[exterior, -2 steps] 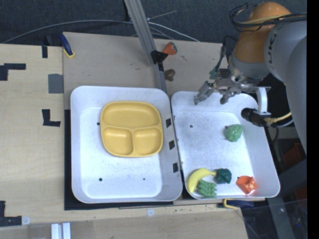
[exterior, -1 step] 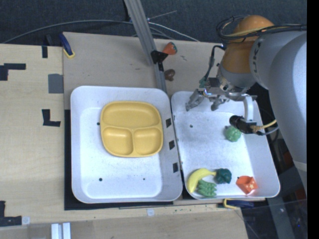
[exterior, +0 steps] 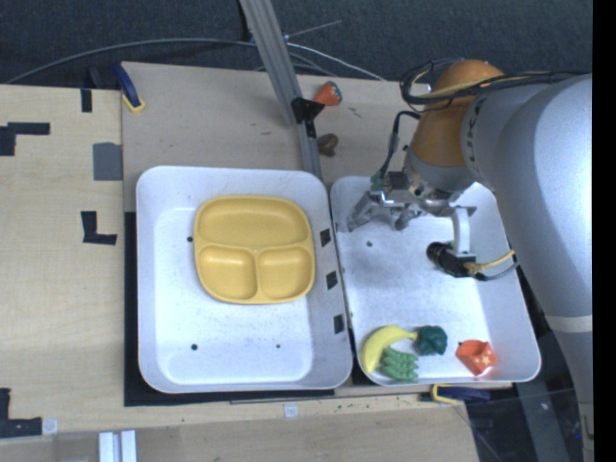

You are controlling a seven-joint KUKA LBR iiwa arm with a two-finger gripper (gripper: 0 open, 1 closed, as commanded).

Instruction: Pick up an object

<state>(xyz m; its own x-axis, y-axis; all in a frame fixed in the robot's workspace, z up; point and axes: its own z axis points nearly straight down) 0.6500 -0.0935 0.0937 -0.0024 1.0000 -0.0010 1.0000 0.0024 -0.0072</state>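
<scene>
Over the right bin the jaws hang near the far end, spread apart with nothing between them. The toys sit well apart from them, bunched in the near corner: a banana touching a green bumpy toy, a dark green toy just beside, and an orange toy by the rim. The left bin holds a yellow plate. I think the trouble is the crowding. The jaws could bump the bin wall, push the toys around, or close on two at once and let both slip.
</scene>
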